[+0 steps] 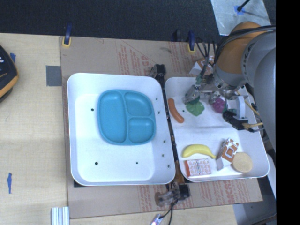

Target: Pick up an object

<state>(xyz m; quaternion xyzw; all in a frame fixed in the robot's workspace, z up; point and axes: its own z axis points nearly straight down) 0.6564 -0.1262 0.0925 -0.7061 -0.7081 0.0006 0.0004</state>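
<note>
The right bin [206, 130] holds several small items. An orange sausage [176, 110] lies at its left side. A green lump [196, 108] and a purple lump [218, 104] sit near the back. A yellow banana [198, 150], a red and white packet [198, 167], a brown and white piece [228, 149] and a round tan biscuit [242, 162] lie along the front. My gripper [193, 94] hangs at the back of this bin, right over the green lump's far edge. The grey arm with its orange band [234, 55] reaches in from the upper right.
The left bin [84, 168] carries a blue divided plate [126, 116]. Black cabling and a black fitting [236, 121] trail from the wrist over the right bin's back right part. Clamps hold the cardboard sheet [117, 55] under both bins.
</note>
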